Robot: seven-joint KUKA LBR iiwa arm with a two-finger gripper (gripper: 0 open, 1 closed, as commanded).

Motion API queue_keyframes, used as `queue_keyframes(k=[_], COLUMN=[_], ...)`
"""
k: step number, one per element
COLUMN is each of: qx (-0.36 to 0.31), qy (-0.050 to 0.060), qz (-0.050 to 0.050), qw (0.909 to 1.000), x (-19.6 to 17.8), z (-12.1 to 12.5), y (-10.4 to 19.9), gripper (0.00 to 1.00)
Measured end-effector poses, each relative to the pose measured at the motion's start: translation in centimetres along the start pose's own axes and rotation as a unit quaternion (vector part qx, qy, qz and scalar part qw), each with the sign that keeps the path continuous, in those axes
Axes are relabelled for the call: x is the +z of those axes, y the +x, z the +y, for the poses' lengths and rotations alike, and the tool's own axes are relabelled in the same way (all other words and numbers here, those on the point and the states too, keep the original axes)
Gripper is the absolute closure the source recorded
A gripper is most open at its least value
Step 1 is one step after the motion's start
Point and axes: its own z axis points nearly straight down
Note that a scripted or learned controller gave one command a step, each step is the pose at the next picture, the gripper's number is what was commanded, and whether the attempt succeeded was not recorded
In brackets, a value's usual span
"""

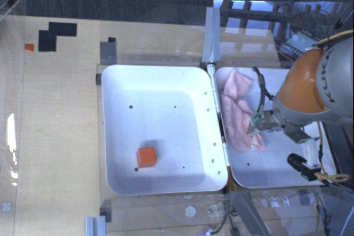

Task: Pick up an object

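Dark carpet is running along the top of the view; below it a pale wooden bench [55,135] is bearing two shallow white bins side by side, with clear panels around the edges.

The left bin [166,80] is holding a small orange block [146,157], sitting near its lower left corner, well apart from everything else. The right bin [271,174] is holding a pink cloth [239,113], lying crumpled along the bin's left wall and running from near the top edge down past the middle.

The arm [310,88], grey with an orange band, is reaching in from the right and hanging over the right bin. The gripper [259,123] is sitting at the right edge of the cloth, low down on it, apparently touching or just above the folds. Whether it is spread or closed cannot be told here, and no cloth is visibly caught in it.

Handling judgement: the cloth is likely the target. It should be light, soft and limp, so it will be sagging and draping once lifted, and nothing about it is fragile. A raised fold or bunched ridge near the middle looks like the best place to pinch; a flat single layer may be slipping out.

Appearance: pale pink, textured like towelling, bunched into long wrinkles, with a slightly darker pink edge at the bottom.
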Motion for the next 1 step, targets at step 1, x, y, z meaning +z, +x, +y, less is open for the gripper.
queue_keyframes(k=[1], qx=[-0.103], qy=[0.01], qz=[0.006], qw=[0.9946], x=[-8.12], z=[8.28], y=[3.92], gripper=[1.0])
